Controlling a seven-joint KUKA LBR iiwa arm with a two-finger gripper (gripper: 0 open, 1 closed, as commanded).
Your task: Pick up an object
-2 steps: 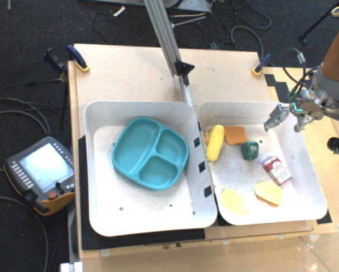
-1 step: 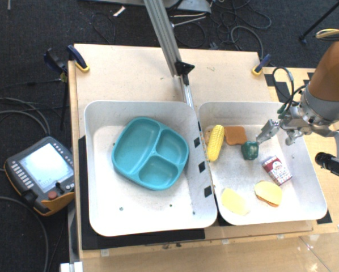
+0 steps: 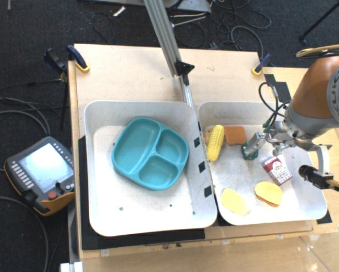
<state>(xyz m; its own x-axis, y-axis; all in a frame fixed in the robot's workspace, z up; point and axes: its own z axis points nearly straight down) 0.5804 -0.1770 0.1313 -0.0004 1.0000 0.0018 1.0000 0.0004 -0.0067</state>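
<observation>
No text can be read; the small red-and-white carton [image 3: 276, 170] bears only a blurred print

A pale wooden bench [image 3: 130, 72] stands on dark carpeted floor [image 3: 28, 33] strewn with black cables [image 3: 237, 21]. A slanted metal pole [image 3: 161, 24] rises over the bench. Yellow-tipped clamps [image 3: 79, 60] grip its far corners. A teach pendant [image 3: 42, 174] with a lit screen lies on the floor beside it.

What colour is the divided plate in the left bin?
Teal, a blue-green; the plate shows clearly in the camera view.
</observation>
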